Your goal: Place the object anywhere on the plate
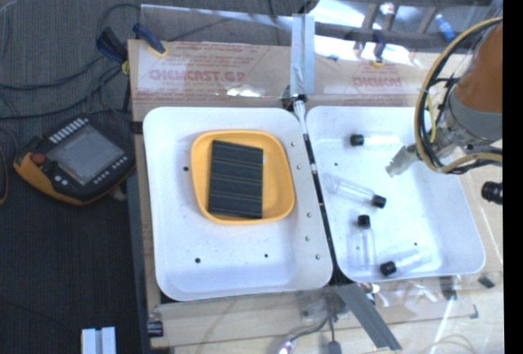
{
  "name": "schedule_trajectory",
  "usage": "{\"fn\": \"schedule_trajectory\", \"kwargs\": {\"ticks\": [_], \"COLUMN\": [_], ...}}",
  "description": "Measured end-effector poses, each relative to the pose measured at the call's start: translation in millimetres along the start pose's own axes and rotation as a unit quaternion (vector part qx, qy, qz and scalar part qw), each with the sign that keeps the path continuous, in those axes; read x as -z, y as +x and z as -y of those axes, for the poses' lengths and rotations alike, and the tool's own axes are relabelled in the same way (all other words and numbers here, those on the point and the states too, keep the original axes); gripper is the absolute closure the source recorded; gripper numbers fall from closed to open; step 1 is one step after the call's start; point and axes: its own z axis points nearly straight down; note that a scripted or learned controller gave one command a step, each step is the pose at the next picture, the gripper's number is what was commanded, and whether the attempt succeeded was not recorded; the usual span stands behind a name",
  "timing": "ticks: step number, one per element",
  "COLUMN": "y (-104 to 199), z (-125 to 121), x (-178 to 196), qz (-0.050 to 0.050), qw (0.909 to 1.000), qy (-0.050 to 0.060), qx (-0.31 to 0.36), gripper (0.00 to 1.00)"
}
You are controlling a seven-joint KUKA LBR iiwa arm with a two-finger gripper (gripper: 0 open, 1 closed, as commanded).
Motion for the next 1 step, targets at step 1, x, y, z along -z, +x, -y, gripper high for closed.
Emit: {"fn": "schedule_trajectory", "kwargs": {"ticks": [1], "y": [0.0], "z": [0.0], "x": [0.0], "qz": [0.0], "qw": [1.0], "qy": [0.0], "qx": [0.0], "gripper": [0.0]}}
